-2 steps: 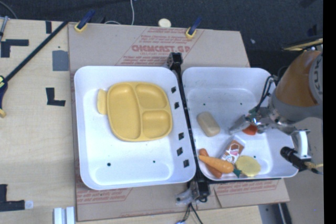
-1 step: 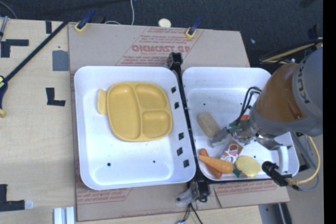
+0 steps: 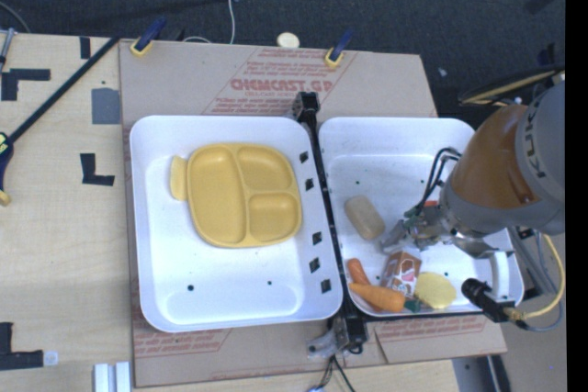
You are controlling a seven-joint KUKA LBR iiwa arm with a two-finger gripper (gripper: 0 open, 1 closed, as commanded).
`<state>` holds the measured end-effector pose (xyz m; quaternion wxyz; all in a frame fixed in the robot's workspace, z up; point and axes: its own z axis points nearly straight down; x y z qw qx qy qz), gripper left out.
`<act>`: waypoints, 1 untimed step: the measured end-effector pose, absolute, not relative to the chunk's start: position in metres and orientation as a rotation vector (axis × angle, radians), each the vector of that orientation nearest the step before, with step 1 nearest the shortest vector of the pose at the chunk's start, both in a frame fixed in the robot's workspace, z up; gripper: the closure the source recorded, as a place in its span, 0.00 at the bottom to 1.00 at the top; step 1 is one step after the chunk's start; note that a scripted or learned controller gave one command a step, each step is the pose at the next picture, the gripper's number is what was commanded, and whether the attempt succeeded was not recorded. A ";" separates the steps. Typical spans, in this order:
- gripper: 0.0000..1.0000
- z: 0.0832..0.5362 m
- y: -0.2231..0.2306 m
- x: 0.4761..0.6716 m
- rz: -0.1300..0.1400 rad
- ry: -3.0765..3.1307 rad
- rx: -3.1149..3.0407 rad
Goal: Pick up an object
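Carrot (image 3: 377, 296) lengthwise along near wall, green tip seemingly rightward.

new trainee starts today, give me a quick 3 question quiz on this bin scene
1. True or false: the yellow divided tray lies in the left bin.
2. Which lies nearest the right bin's front edge? A) beige bread roll B) carrot C) yellow divided tray
3. Fill in: the gripper hovers over the ____ bin.

Key: 1 true. 2 B. 3 right; it is just above the brown packet, next to the yellow lemon-like piece.
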<state>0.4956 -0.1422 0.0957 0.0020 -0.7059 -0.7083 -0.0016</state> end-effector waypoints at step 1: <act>1.00 0.164 -0.090 0.545 -0.009 -2.234 -2.215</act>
